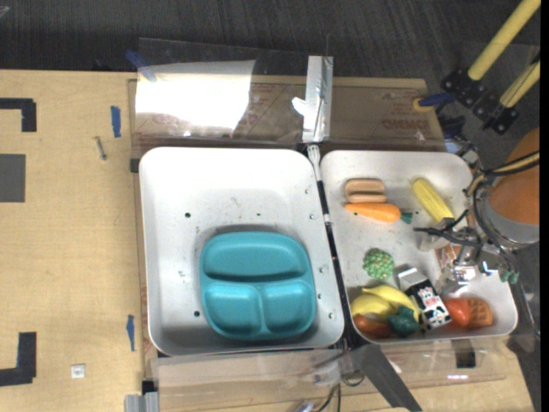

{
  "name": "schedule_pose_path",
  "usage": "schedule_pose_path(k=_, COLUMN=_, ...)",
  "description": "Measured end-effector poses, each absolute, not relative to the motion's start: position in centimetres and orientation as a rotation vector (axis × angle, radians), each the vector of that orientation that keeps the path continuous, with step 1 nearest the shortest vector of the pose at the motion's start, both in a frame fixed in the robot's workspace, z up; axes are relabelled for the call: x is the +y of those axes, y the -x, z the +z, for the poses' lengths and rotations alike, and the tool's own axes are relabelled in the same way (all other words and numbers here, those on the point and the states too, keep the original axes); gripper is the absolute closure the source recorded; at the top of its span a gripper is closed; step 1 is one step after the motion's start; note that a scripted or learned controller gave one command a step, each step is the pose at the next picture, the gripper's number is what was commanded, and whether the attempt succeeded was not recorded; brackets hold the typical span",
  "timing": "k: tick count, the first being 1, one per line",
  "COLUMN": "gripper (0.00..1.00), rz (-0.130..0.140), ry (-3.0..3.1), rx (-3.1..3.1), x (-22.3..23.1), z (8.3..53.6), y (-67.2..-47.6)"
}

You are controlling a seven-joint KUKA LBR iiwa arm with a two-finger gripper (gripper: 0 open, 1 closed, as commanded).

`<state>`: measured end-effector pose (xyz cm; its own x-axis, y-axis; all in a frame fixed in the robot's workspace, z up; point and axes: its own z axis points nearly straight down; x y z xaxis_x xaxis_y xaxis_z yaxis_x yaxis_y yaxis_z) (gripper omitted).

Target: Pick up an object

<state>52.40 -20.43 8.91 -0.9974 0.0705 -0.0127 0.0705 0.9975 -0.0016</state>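
Reaching: gripper [459, 260] low at the right bin's [390, 163] right side, above the toy food.
Hand state: cannot tell.
Nearest object: tomato [472, 313], just below.
Next move: descend and clamp on one piece.

A: The two shallow white bins [163, 230] look like smooth plastic with a faint sheen, and the teal three-compartment tray [256, 283] is smooth moulded plastic, softly glossy.

B: The pale tan bench top [60, 247] reads as matt wood or board. The clear sheet [202, 101] behind is glossy, glaring white. The yellow toy corn cob [431, 199] looks like shiny plastic.
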Motion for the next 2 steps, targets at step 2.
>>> schedule_pose_path(k=2, gripper=1.0, rz=-0.006, ry=0.306, rx=3.113, x=-15.9, z=9.0, y=-56.9)
